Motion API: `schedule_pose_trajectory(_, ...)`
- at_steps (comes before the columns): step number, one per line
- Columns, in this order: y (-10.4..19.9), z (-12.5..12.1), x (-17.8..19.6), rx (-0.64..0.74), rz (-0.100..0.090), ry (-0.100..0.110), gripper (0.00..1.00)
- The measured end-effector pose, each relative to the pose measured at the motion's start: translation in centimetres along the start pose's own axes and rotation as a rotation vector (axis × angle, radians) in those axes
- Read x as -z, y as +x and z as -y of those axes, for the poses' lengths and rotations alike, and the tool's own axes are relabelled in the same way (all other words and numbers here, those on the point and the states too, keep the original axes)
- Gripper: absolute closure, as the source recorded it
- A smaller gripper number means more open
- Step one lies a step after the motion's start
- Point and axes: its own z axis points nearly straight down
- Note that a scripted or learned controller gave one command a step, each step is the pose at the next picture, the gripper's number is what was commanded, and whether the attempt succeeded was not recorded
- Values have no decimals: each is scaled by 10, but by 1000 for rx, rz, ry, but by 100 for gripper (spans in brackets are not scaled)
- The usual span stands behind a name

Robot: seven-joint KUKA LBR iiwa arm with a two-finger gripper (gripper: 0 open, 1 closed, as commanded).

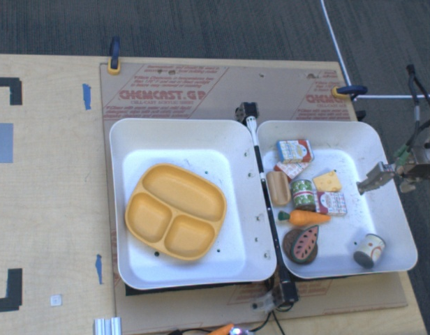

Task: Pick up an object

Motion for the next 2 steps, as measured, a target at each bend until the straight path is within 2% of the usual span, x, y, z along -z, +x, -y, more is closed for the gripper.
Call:
schedule_pose_trajectory(1,25,-23,-145,0,-1,2,0)
schedule_pose_trajectory(2,55,-4,-169,-4,7,-15,0)
